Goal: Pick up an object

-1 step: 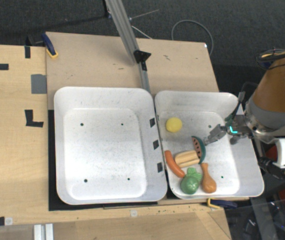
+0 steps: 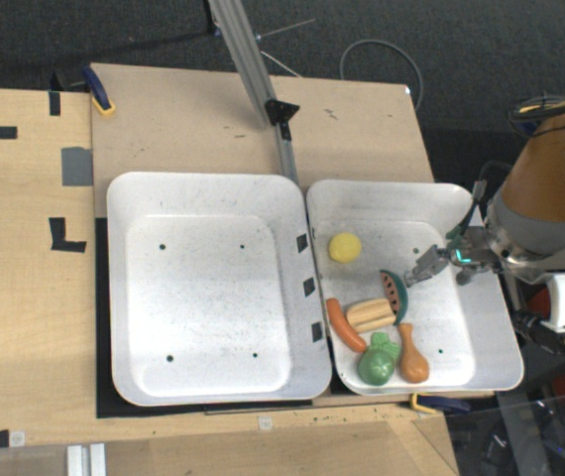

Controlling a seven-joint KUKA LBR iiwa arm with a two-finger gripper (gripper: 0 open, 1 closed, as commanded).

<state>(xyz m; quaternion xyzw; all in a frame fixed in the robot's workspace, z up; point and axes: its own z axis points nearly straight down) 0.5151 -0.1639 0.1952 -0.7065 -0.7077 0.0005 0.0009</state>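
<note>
The right bin [image 2: 486, 360] holds several toy foods. A yellow lemon [image 2: 344, 248] lies near its left wall. Lower down cluster a watermelon slice [image 2: 394, 296], a tan bun [image 2: 370, 314], an orange sausage [image 2: 345, 326], a green vegetable [image 2: 378, 362] and an orange drumstick-shaped piece [image 2: 412, 356]. My gripper [image 2: 444, 269] hovers over the right side of this bin, just right of the watermelon slice. It is open, with nothing between its fingers.
The left bin [image 2: 124, 266] sits beside the right one, sharing a raised middle rim. A slanted metal pole [image 2: 248, 53] rises from behind the bins. A blue and yellow clamp [image 2: 97, 90] sits at the bench's back left corner.
</note>
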